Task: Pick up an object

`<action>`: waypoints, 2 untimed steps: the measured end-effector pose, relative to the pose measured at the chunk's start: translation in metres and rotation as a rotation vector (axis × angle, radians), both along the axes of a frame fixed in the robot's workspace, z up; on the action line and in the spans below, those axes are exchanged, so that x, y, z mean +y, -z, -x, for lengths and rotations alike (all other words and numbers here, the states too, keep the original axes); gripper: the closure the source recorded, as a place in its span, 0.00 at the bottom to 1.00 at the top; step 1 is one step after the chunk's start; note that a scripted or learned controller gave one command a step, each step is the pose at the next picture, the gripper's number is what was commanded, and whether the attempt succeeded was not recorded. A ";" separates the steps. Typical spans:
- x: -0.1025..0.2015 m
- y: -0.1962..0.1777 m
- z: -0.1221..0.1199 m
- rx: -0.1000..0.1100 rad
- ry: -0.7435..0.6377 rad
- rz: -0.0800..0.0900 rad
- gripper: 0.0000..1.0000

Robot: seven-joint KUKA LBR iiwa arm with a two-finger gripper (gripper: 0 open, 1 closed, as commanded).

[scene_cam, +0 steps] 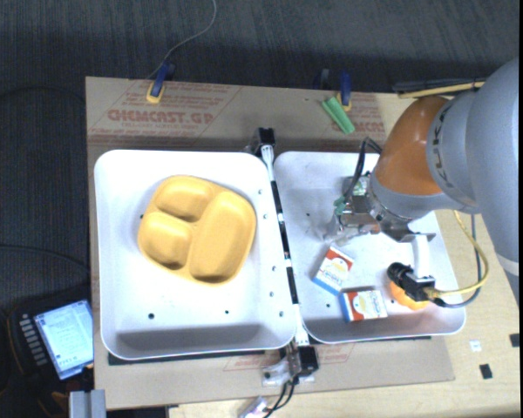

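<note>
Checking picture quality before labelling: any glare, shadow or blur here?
In the camera view, the white left bin is bright without hard glare; soft shadow lines its near wall; the arm, close to the lens, looks slightly blurred.

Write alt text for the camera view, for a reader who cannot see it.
A grey robot arm reaches in from the right, its tool low in the right bin, near a tilted box and a second box. The left bin holds one yellow lump.
</note>
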State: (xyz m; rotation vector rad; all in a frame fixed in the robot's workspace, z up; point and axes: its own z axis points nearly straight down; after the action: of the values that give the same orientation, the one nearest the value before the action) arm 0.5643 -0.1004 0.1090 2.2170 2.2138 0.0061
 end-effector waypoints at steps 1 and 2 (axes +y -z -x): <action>0.000 0.000 0.000 0.000 0.000 0.000 0.00; 0.001 0.020 0.030 -0.005 -0.002 0.001 0.00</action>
State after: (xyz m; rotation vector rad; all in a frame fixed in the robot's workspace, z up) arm 0.5343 -0.0996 0.0890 2.2115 2.2134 0.0115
